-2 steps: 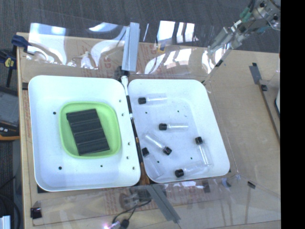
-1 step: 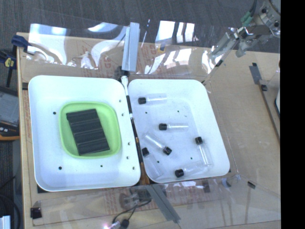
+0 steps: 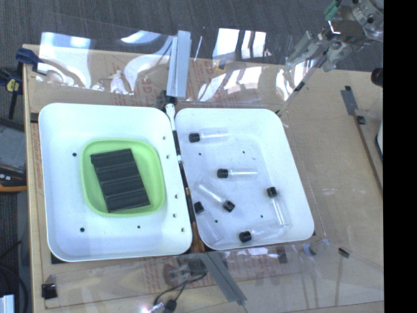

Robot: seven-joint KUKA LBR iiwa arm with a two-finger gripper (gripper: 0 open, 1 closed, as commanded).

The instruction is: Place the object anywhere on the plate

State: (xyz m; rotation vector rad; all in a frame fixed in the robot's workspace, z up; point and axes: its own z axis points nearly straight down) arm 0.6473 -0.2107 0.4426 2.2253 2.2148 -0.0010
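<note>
I take the green plate (image 3: 122, 177) as my landmark: it sits in the middle of the left bin (image 3: 58, 227), with a band of bare white bin floor all round it, widest toward the near edge. A dark ribbed block (image 3: 119, 180) lies on the plate, slightly turned, covering most of its middle and leaving green margin on every side. To the right of the plate, past the seam where the two rims touch, the right bin (image 3: 296, 194) holds clear tubes with black caps: one tube (image 3: 207, 136) near its far edge, another (image 3: 236, 173) about level with the plate's centre, a third (image 3: 215, 197) just nearer than that, a fourth (image 3: 277, 206) close to the right wall, and a fifth (image 3: 257, 232) by the near rim. A loose black cap (image 3: 198, 207) lies close to the seam. My gripper (image 3: 311, 49) hangs far to the right of the plate and beyond the bins' far edge, over bare bench (image 3: 339, 175). Its fingers look spread apart with nothing between them.
</note>
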